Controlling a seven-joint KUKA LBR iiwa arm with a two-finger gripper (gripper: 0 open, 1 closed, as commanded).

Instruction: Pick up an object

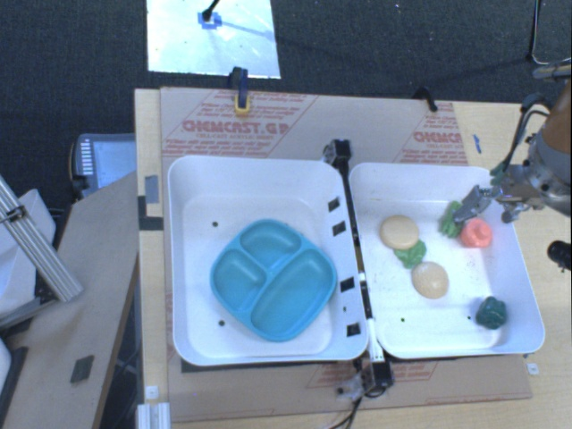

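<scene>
Gripper [475,206] low over the right bin [527,280], at about two o'clock from the bin's middle, with the arm [545,164] reaching in from three o'clock. Impossible to tell whether spread or pressed together; nothing seen pinched. Just beside the tip: a green piece [453,217] at about eight o'clock and a pink piece [477,232] at six o'clock, the two touching or nearly so.

Step in hand, by judgement: settling on one of that pair. Best done by picking the pink piece, centring squarely over it, and closing across its narrow side; otherwise a risk of nudging the green piece along or catching both at once. Straight lift afterwards, no sideways drag.

Further out in the same bin: a tan round [399,232] at nine o'clock, a green scrap [412,255] touching its lower edge, a second tan round [431,281] at seven o'clock, and a teal lump [491,312] at six o'clock, near the front rim.

Edges: right wall close at three o'clock, back wall near at twelve, so little room for swinging that way. Open floor toward the bin's middle and front. Divider [350,239] between the bins well apart at nine o'clock; beyond it, a blue tray [273,280] in the left bin [192,239].
</scene>
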